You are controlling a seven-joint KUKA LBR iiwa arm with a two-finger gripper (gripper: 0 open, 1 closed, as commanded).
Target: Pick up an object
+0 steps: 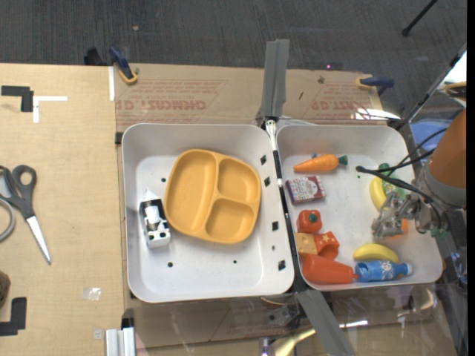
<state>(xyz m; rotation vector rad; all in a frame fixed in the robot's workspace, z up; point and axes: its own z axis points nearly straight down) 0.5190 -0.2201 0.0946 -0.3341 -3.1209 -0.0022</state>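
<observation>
My gripper (388,221) hangs low over the right side of the right bin (349,145), reaching in from the right. A small orange piece (401,228) lies right beside it, and a yellow banana-like item (378,193) with a green piece (394,193) sits just behind it. Whether anything is held is hidden. Elsewhere in this bin lie a carrot (319,163), a maroon packet (306,190), a red pepper (309,219), an orange box (325,242), a large red-orange object (324,271), a yellow banana (376,252) and a blue bottle (382,271).
The left bin (137,265) holds a yellow divided plate (213,196) and a small black-and-white object (154,223). Scissors (26,206) lie on the bench at far left. Black cables (386,173) cross the right bin near the arm.
</observation>
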